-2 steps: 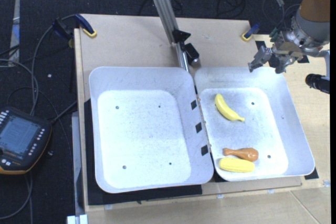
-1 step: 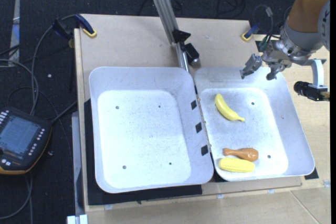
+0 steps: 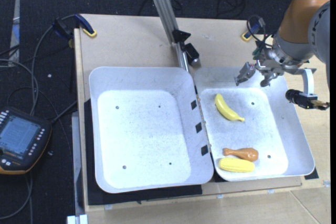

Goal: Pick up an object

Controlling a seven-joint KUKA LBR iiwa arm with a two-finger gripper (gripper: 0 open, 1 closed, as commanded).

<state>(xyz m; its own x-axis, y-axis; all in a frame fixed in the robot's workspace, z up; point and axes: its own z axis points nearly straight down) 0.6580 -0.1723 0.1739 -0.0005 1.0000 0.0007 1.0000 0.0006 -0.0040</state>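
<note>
Arm (image 3: 304, 13) cut off at right — tool (image 3: 255, 75) fingers spread, bare.

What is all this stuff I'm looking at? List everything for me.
banana: one, yellow, right bin, upper middle
chicken drumstick: one, orange-brown, right bin, near front edge
corn cob: one, yellow, right bin, just in front of the drumstick
right bin: one, white, holds the three toys
left bin: one, white, beside the right bin
handheld controller: one, dark with orange trim, floor at left
clamps: two, blue and yellow, bench's back corners
gripper: one, grey, open, above right bin's back edge
</note>
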